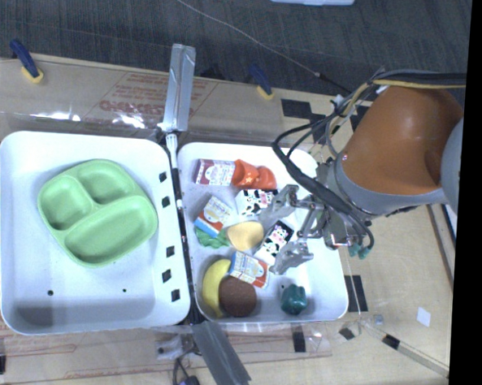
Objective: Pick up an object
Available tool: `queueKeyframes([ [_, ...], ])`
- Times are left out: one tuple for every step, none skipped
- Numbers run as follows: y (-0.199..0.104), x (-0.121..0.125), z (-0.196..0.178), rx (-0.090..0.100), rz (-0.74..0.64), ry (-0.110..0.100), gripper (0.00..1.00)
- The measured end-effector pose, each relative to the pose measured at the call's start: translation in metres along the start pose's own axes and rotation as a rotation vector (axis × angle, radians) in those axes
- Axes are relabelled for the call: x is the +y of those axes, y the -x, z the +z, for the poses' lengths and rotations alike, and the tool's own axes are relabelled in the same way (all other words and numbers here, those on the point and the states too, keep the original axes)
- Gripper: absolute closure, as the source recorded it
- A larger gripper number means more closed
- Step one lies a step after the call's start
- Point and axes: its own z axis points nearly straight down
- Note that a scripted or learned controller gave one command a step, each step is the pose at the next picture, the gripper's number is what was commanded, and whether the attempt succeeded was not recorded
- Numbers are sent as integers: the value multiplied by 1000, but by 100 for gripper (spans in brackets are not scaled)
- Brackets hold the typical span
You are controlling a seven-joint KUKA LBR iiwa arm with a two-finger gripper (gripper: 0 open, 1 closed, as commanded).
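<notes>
Camera view: my hand (288, 228) hangs spread wide over the right bin (332, 292). Nothing sits between its fingers.

The arm's gripper (292, 227) hangs low over the right bin (326, 292), fingers spread, one up by the cow-print carton (254, 202), the other down beside a second cow-print pack (276, 239). Nothing is between them. Left of the gripper sits a pale yellow piece (245, 235); below it, a dark green pepper (294, 298). In the left bin (18, 239) lies a green divided plate (98, 211).
</notes>
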Motion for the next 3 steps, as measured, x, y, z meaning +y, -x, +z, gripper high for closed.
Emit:
queueKeyframes([
  [31, -8, 116, 11, -92, 5, 0],
  [72, 12, 181, -22, 72, 1, 0],
  [19, 14, 182, -34, 67, -2, 0],
])
